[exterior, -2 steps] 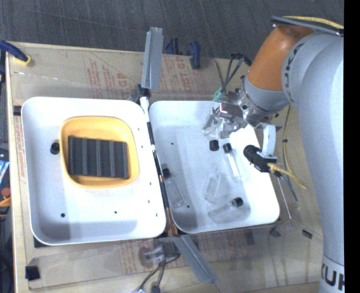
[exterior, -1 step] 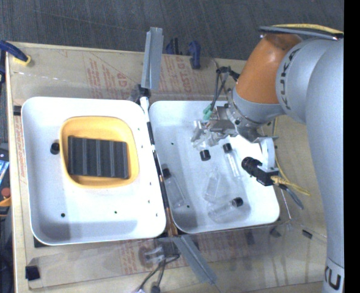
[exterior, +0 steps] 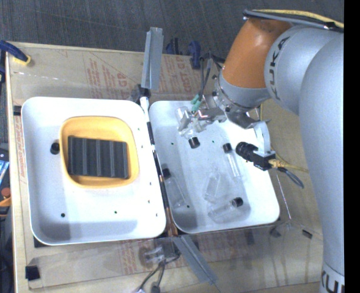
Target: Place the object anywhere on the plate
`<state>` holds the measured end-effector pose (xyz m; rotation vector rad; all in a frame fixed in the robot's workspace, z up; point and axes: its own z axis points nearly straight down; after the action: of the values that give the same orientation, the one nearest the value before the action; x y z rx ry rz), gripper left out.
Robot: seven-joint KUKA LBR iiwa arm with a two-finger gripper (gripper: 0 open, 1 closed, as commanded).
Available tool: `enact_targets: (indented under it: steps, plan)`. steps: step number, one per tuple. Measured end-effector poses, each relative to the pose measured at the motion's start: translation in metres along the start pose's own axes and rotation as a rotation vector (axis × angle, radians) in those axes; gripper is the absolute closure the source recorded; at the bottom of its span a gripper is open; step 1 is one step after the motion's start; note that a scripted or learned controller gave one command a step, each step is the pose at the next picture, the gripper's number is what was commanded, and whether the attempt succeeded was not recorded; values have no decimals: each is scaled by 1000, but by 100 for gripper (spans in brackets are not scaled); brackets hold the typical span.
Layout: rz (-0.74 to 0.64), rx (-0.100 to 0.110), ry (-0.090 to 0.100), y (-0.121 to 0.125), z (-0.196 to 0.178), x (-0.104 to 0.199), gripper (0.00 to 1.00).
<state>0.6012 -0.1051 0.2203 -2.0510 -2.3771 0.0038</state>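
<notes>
Red print on the tabletop (exterior: 100, 75) is too small to read. The dark ridged object (exterior: 98, 157) (long axis left-right) lies on the yellow plate (exterior: 76, 129). The pincer (exterior: 192, 119) hangs over the right bin (exterior: 262, 209).

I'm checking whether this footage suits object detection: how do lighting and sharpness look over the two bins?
Camera view: the left bin is evenly lit, with soft shadow along its near wall; the yellow plate reads clearly. In the right bin, the clear objects fade into the white floor. The gripper looks soft and cluttered.
</notes>
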Motion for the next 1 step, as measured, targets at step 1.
enact_targets:
  steps: [1]
  plan:
    - [-226,3,1,-11,7,47,100]
